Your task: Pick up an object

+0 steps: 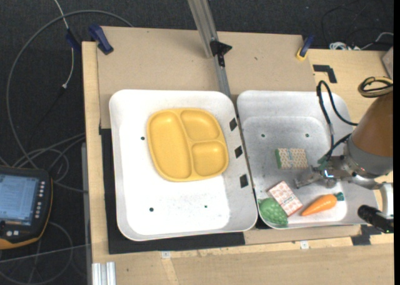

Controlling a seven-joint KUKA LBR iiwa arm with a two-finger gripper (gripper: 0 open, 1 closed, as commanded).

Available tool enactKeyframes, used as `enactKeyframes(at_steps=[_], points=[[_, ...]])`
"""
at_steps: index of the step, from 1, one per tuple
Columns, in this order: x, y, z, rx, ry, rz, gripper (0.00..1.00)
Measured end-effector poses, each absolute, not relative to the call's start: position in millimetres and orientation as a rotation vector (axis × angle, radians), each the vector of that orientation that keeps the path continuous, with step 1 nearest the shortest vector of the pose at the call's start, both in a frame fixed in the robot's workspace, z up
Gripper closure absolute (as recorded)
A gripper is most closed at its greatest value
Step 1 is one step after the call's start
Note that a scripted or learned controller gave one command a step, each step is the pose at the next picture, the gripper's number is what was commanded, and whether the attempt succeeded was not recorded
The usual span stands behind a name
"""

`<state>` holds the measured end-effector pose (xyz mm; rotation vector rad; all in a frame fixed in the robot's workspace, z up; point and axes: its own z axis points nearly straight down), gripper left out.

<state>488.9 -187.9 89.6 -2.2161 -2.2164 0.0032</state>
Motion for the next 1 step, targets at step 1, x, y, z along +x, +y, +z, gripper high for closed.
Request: enactKeyframes(at_steps=[1], points=[[491.0,-188.3,103.3,-2.220,-2.221,-0.003,1.00]])
